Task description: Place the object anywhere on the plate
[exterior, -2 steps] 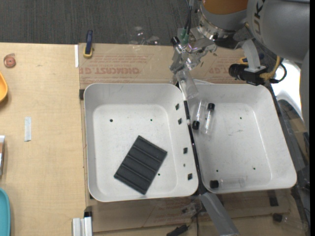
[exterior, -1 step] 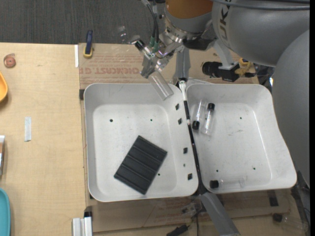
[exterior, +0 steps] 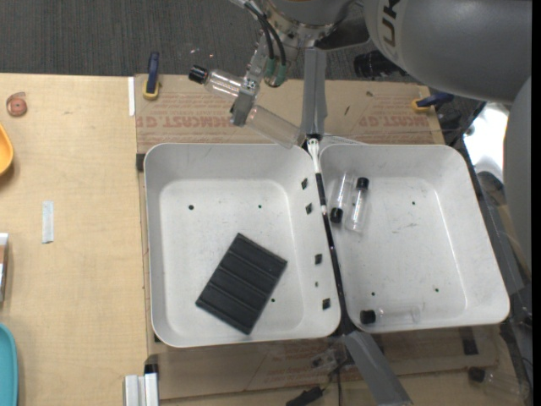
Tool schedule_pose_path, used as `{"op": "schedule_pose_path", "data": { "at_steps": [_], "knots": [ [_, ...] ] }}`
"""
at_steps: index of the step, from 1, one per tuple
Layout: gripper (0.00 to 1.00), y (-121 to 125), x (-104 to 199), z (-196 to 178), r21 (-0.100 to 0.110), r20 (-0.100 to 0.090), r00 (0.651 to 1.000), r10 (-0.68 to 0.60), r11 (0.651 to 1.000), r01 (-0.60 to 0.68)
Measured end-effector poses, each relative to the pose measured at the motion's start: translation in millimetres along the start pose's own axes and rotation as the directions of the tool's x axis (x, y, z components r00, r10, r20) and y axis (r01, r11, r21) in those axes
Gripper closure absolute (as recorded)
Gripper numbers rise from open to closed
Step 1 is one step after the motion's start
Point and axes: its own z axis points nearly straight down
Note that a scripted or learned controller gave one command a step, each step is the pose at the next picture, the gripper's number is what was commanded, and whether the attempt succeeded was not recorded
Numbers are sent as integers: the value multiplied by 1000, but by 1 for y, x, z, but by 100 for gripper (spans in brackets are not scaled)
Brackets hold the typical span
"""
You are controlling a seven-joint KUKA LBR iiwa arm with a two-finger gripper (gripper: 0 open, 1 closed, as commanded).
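A black ribbed rectangular plate point(exterior: 243, 282) lies tilted on the floor of the left bin point(exterior: 169, 169). My gripper point(exterior: 256, 87) hangs high over the cardboard behind the left bin's far right corner. It is shut on a clear vial point(exterior: 221, 81) with a black cap point(exterior: 197, 75), which sticks out to the left between the fingers. The vial is in the air, well above and behind the plate.
In the right bin point(exterior: 461, 227), two clear black-capped vials point(exterior: 351, 201) lie near the divider and a third point(exterior: 390, 315) lies at the front wall. A blue clamp point(exterior: 152, 73) sits at the back left. Small items lie on the wooden table point(exterior: 68, 184) to the left.
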Motion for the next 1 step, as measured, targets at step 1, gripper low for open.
{"op": "schedule_pose_path", "data": {
  "at_steps": [1],
  "knots": [
    [100,30,31,-77,-1,1,960,-279,960,279]
  ]
}}
